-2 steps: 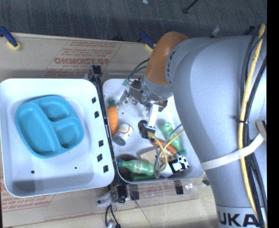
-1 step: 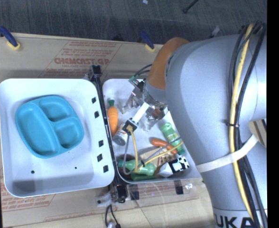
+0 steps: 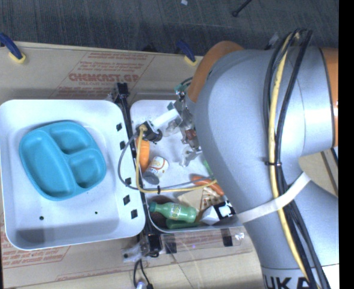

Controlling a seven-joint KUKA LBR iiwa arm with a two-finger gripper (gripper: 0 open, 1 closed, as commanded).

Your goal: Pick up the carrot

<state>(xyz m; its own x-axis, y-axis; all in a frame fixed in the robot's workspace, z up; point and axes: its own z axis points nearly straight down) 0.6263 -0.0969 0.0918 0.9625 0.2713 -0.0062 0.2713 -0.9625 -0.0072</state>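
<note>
**Layout.** The grey robot arm [image 3: 255,131] overhangs much of the right-hand shallow white plastic bin [image 3: 165,108] and hides a good part of its floor. The left-hand shallow white plastic bin [image 3: 8,161] carries a blue three-compartment plastic plate [image 3: 62,158] and has no part in the task. Both bins stand on the board-covered table [image 3: 99,65].

**Task item.** The orange tapered carrot [image 3: 144,154] is judged to be the piece lying along the right bin's left wall, hard against it. A small round white-and-orange ball [image 3: 155,166] sits just beside its lower end, possibly touching it. A green plastic bottle [image 3: 174,212] lies along the near wall, below both.

**Risks.**
1. The wall leaves little room on the carrot's far side. A descent there could land on the rim, or pinch only one edge and let the carrot slip out.
2. The ball is close enough to be caught with the carrot, or to be knocked and roll into it.
3. A slim orange strip with a green end [image 3: 200,178] lies near the arm and could be taken for the target. Which of the two is the carrot is not wholly certain.

**Gripper.** The gripper [image 3: 189,149] hangs over the middle of the right bin, to the right of the carrot and apart from it. Nothing is seen held in it. Whether it is open or closed cannot be told from this view.
</note>
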